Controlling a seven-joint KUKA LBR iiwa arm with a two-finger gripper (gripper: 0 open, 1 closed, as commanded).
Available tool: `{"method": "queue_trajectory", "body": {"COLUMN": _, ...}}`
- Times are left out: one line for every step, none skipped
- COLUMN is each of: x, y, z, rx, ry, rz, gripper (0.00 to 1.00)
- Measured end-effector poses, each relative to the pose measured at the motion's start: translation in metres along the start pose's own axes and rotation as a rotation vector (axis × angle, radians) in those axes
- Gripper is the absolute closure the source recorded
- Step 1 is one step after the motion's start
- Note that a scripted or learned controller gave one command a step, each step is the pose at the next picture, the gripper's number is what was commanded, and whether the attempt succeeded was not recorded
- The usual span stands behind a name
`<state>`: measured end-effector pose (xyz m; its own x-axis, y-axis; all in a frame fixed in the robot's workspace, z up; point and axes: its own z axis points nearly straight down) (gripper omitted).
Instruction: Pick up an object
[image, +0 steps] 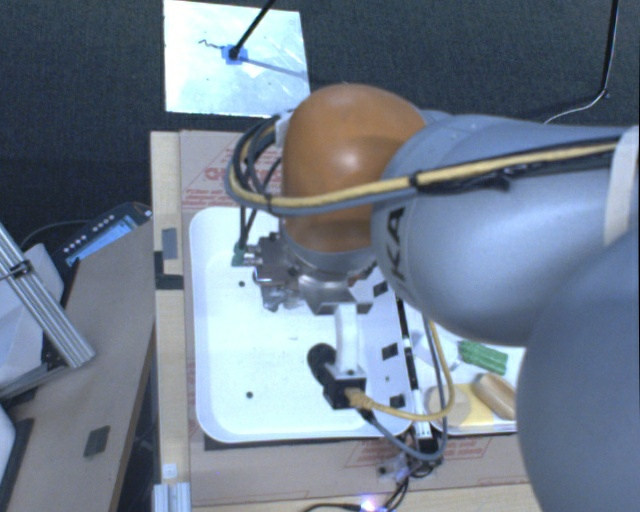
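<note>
The KUKA arm (500, 230) is reaching in from the view's right and is hanging its orange band (345, 165) over the white bin (215, 330) on the view's left. The gripper (305, 290) is sitting just below that band, pointing down at the bin's floor. Its working end is hiding under the wrist, so I cannot tell whether it is open or closed, or whether it is carrying anything. The floor beneath it is offering little: two tiny dark specks (250, 394) are lying on the white, too small to name and probably too small to grasp. The likelier candidates are lying toward the view's right and nearer the camera. A green ridged piece (483, 356) and a tan rounded object (496, 394) are peeking out from under the arm's grey bulk, near each other and well apart from the gripper. They are probably sitting in the other bin, though the arm is covering the divide. The green piece is running its long axis roughly across the view. The tan object is angling down toward the view's right, with its far end disappearing beneath the arm. As I am judging it, the coming move is turning on this offset. The gripper is standing over nearly bare floor, so a pick is calling for a shift to the view's right before any descent.
</note>
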<state>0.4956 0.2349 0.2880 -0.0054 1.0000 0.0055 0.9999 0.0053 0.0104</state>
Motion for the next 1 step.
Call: {"method": "queue_trajectory", "body": {"x": 0.0003, "y": -0.0064, "z": -0.2353, "rx": -0.007, "ry": 0.005, "rz": 0.000, "gripper": 1.00}}
